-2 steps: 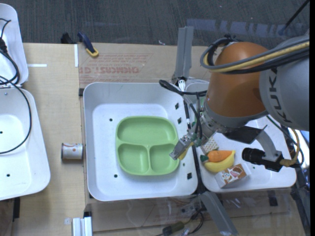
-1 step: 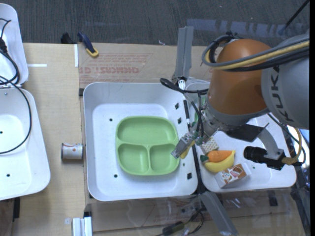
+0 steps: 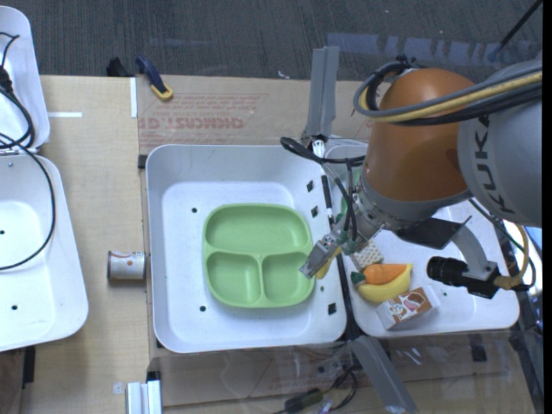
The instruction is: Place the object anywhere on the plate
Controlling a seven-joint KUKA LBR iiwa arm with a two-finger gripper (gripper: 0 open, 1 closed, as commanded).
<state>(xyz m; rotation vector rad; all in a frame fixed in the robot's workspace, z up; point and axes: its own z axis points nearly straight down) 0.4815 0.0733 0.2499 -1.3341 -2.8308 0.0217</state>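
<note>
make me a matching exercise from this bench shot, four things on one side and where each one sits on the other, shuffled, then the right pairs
Things:
1. green plate
2. banana
3. small can
4. small carton

Places:
A. on the bench, left of the left bin
B. near the front of the right bin, just in front of the banana
C. in the middle of the left bin
D. in the right bin, under an orange carrot-like toy

Pairs: 1-C, 2-D, 3-A, 4-B
</note>
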